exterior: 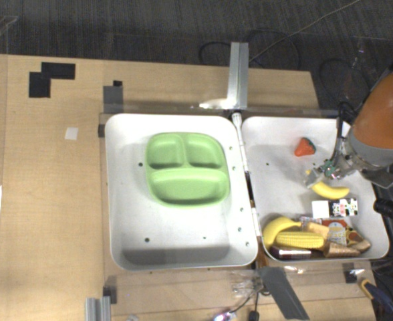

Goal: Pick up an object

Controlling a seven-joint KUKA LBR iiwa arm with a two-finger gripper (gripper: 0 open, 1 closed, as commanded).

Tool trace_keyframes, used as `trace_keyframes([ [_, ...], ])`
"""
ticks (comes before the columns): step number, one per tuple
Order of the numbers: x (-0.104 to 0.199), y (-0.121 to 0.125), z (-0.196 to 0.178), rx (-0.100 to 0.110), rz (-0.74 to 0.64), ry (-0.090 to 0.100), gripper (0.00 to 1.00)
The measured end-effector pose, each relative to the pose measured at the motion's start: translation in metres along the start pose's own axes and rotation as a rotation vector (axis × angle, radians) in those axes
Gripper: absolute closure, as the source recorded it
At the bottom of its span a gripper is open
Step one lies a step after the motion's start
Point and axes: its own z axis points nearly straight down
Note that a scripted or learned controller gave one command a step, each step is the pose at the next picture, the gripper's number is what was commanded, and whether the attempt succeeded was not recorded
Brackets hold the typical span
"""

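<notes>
The nearest candidate for pickup is the small banana (331,190), lying in the right bin (277,146) toward its 3 o'clock side. Its long axis runs roughly 9-to-3 o'clock, with a slight upward curl at both ends. It lies clear of the other items.

The claw (325,172) sits just beside the small banana, at its 11 o'clock, low over the bin floor. Whether the claw's tips are apart or together cannot be told; nothing is seen between them. In my judgement, the coming move turns on a short shift toward 5 o'clock to bring the claw over the fruit's middle, closing across its short axis.

Outward from there: a red strawberry-like piece (305,147) lies at the claw's 10 o'clock, apart. Small printed cards (337,208) lie just at the banana's 6 o'clock. A pile with a larger banana (277,229) and a corn cob (299,240) fills the bin's 6 o'clock edge.

The left bin (126,199) holds a green divided plate (186,167). Both bins rest on the desk (43,199).
</notes>
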Motion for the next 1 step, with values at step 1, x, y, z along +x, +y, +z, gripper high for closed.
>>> trace_keyframes([
  [1, 0.0459, 0.0539, -0.0884, 0.002, 0.034, 0.001, 1.0],
])
